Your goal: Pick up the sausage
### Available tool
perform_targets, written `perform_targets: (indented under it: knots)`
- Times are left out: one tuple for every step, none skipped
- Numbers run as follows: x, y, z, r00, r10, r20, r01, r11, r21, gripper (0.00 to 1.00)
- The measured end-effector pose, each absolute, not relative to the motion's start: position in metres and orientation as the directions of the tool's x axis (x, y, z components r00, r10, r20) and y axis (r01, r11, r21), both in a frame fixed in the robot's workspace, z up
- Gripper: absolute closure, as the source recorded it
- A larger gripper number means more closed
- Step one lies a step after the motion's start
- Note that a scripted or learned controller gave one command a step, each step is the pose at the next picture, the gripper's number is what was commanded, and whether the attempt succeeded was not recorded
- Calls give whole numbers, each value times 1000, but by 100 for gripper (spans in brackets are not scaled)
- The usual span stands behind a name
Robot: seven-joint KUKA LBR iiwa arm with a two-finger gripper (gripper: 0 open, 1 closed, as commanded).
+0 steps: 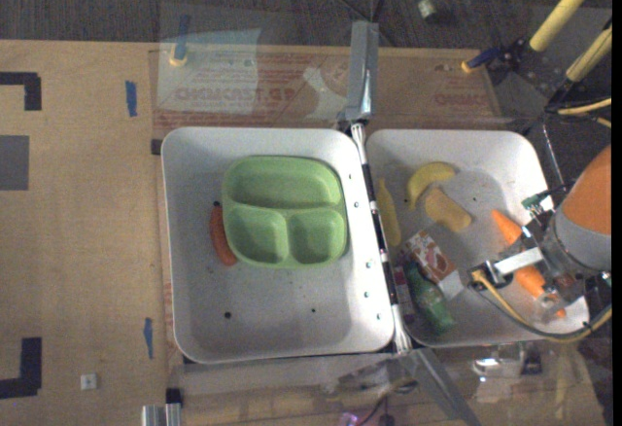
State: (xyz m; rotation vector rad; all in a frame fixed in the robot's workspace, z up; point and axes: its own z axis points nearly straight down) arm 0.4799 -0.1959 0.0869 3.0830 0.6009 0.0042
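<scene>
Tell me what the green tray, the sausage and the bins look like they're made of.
The green tray looks like moulded plastic, matte: one even colour, rounded compartment walls. The sausage, lying against the tray's left edge, looks like a smooth plastic or rubber toy, uniformly orange-red; which one I can't tell. The bins look like thin white plastic or coated sheet, with a soft sheen and rounded corners.

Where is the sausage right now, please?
The sausage lies in the left bin, against the left edge of the green tray, far from the hand over the right bin.
</scene>
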Motion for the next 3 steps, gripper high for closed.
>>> perform_targets:
  knots:
    - [480,-196,87,927,376,3,376,-927,2,0]
    - [480,-196,87,927,376,3,376,-927,2,0]
    - [480,-196,87,927,376,3,376,-927,2,0]
